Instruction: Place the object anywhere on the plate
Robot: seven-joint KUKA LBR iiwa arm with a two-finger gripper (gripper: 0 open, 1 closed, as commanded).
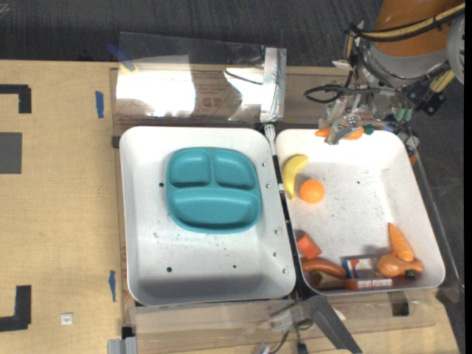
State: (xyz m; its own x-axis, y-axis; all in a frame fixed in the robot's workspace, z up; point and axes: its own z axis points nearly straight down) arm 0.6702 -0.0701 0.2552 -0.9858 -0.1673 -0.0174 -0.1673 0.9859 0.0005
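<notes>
Orange shows between the fingers of the two-finger metal gripper [344, 130], a small orange carrot-like piece [352, 133] pinched there and lifted at the right-hand white bin's [369, 190] far rim, probably so it can clear the wall. Its goal, the teal three-compartment plastic plate [214, 189], lies well apart, in the left-hand white bin [147, 234] beyond the gripper.

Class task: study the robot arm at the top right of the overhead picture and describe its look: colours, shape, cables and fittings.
The arm is a rounded body with a broad orange band above a pale grey wrist ring. Black cables loop around the wrist, one trailing left, with a yellow one crossing the orange. The gripper below is small, grey and metallic. Small green and orange bits show near it, too small to identify.
</notes>
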